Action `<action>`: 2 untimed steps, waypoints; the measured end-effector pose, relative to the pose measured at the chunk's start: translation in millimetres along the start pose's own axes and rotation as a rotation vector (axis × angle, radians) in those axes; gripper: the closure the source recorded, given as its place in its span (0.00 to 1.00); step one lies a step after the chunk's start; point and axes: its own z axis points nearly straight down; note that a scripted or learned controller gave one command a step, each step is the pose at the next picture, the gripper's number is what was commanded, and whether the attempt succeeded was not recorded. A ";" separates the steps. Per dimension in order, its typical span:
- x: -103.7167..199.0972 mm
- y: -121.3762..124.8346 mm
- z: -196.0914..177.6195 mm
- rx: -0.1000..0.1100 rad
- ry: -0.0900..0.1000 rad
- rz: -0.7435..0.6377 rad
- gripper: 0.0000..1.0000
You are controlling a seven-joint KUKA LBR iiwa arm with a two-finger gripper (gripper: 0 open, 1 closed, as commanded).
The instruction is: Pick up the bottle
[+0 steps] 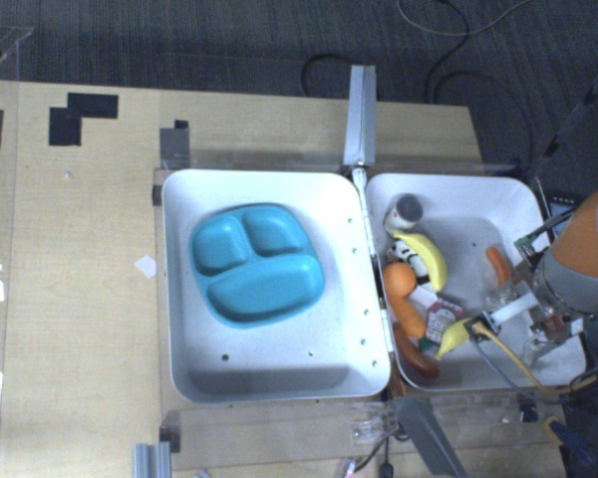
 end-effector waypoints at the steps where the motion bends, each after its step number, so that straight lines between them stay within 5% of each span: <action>1: -9.0 17.3 -16.8 0.006 -0.005 -0.324 0.00; 2: 24.0 18.1 -47.9 0.002 -0.006 -0.371 0.00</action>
